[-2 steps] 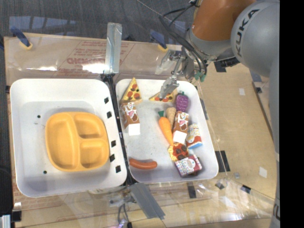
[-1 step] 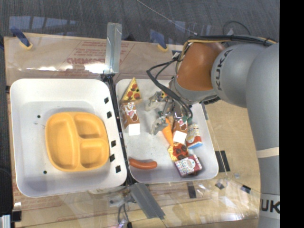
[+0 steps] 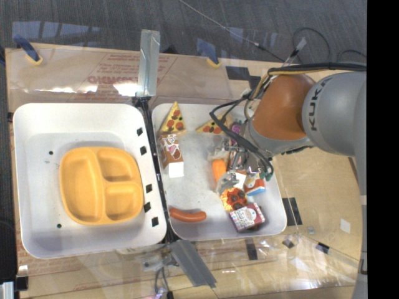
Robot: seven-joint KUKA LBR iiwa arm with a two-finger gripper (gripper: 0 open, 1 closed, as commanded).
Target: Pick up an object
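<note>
The hand [image 3: 240, 167] hangs low in the right bin [image 3: 193, 195], its grip lost among cables, so I cannot tell its state. A toy carrot [image 3: 217, 169] lies just beside it; pizza slices [image 3: 173, 119], a sausage [image 3: 187, 215] and a pink carton [image 3: 247, 217] crowd around. The left bin [image 3: 37, 120] holds a yellow divided tray [image 3: 100, 184].

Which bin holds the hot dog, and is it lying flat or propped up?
The hot dog lies flat on the floor of the right bin, near its front wall, apart from the other items.
</note>
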